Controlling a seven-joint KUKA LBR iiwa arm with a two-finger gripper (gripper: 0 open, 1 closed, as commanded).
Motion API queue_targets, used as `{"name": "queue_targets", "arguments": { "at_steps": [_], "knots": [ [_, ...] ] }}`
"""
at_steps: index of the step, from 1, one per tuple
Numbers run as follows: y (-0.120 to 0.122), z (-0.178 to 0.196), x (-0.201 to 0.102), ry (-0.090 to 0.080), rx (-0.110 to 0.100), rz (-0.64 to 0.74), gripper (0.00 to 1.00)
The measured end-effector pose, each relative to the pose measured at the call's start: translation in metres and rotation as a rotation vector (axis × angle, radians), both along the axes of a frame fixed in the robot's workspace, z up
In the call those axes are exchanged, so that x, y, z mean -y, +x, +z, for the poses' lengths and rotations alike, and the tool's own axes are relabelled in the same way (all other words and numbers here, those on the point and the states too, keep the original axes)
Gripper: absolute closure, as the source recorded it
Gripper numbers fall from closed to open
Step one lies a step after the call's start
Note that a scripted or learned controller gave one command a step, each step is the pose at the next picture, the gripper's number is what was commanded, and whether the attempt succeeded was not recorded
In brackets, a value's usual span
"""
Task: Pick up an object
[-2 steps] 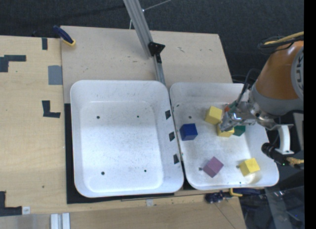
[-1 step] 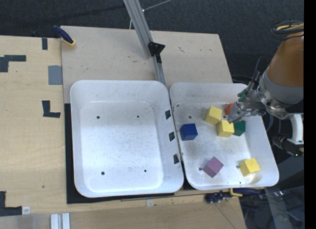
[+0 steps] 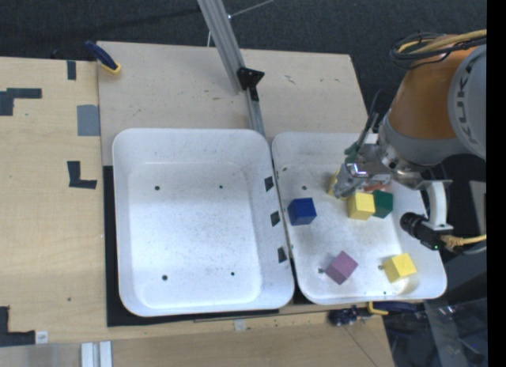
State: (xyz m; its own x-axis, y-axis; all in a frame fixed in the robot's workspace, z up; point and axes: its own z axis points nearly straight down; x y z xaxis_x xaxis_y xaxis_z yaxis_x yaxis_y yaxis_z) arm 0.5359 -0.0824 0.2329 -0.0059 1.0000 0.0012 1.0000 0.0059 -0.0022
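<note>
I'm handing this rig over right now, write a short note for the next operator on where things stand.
Gripper: low in the right bin, beside the yellow cube and green block. Whether the jaws are open or shut can't be told, and no object is seen held.
Objects: blue cube, purple cube and a second yellow block, all lying in the right bin.
Done: arm is over the bin.
Left: grasp and lift one object.

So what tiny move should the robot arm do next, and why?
Probably drop straight down a little. The gripper hangs in the right bin, just up-left of the yellow block that touches the green block, and no block shows between its fingers.
</note>
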Motion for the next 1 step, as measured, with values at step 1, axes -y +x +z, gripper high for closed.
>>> {"name": "queue_targets", "arguments": {
  "at_steps": [1],
  "knots": [
    [0.0041,-0.01,-0.0582,0.0,-0.001,0.0,1.0]
  ]
}}
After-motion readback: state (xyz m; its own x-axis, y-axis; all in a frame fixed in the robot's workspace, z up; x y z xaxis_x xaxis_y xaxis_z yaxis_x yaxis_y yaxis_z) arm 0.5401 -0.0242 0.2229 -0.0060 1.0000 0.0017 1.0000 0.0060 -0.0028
